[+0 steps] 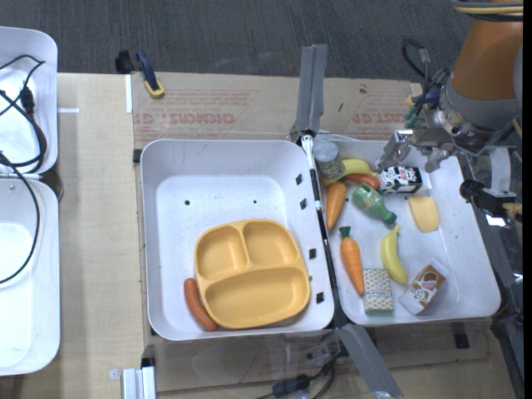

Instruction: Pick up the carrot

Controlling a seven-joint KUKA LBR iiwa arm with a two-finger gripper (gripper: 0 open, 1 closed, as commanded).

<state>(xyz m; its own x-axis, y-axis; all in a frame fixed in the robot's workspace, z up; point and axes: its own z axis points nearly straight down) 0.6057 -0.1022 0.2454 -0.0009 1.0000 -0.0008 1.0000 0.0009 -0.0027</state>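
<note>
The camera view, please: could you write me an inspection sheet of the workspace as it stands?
Surface: wooden bench bearing two white bins, left bin and right bin.
Job's things: two carrots in the right bin, one near its middle, another along its left wall.
Clutter: yellow divided plate and sausage in the left bin; two bananas, green bottle, can, cheese, cartons in the right.
Grippers: gripper over the right bin's far end, above a small black-and-white carton; state unclear.
Cables: black cables at left.
Surroundings: dark floor beyond the bench.
</note>
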